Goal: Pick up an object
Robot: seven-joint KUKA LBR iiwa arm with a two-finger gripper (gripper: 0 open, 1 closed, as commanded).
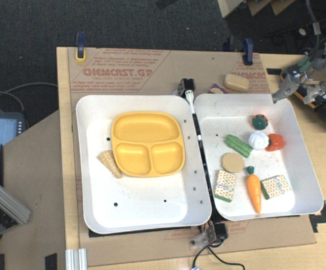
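The right bin [303, 151] holds several toy foods. Among them are a green and red piece [259, 121], a white ball [258, 140] touching a red tomato [275, 142], a green pickle [239, 145], a tan round cookie [232, 162], an orange carrot [254, 193], and two printed packets [226, 185] [275, 186]. My gripper [282, 90] hangs at the bin's far right corner, just outside its rim, apart from every object. Nothing shows in its grasp.
The left bin [89, 151] carries a yellow divided plate [148, 143] with a waffle-like cracker [110, 163] beside it. A tan bread piece [237, 82] lies on the cardboard behind the right bin. Clamps [80, 45] [247, 50] hold the board's far edge.
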